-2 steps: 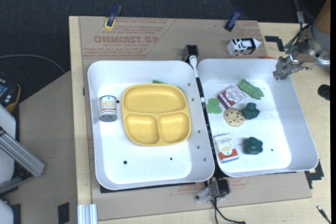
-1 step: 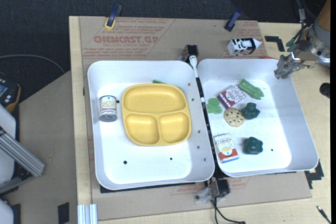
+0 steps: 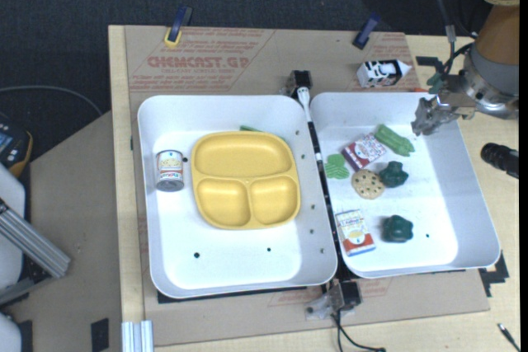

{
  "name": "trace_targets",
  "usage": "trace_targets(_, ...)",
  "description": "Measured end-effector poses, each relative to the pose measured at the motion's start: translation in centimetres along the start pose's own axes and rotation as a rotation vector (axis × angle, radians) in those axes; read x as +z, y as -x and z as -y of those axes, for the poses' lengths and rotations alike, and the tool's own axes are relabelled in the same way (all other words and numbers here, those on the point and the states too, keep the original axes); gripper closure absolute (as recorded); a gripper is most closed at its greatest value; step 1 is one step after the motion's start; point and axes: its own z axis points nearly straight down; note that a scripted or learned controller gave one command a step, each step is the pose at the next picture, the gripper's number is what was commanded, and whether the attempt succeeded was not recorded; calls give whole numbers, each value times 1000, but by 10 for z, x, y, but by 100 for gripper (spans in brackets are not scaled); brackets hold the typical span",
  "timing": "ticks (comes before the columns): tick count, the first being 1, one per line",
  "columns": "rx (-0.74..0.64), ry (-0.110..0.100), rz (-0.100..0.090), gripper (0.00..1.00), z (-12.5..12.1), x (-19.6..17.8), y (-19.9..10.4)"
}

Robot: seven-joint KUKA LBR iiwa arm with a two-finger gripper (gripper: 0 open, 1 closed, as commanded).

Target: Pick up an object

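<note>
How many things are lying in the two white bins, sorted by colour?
Yellow: 1, divided plate
Green: 5, items at
Red-and-white packets: 2
Tan cookie: 1
Small can: 1
Total: 10

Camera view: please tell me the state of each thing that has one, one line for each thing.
yellow divided plate, flat in the left bin, nothing on it.
small can, upright, left of the plate.
cookie, flat in the right bin.
red and white packet, lying flat, tilted.
small carton, lying on its side.
tool, above the right bin's far right edge, holding nothing visible.
</note>
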Motion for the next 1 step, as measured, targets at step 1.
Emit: trace_targets(1,-1,-2,-2,100,37,5,-49)
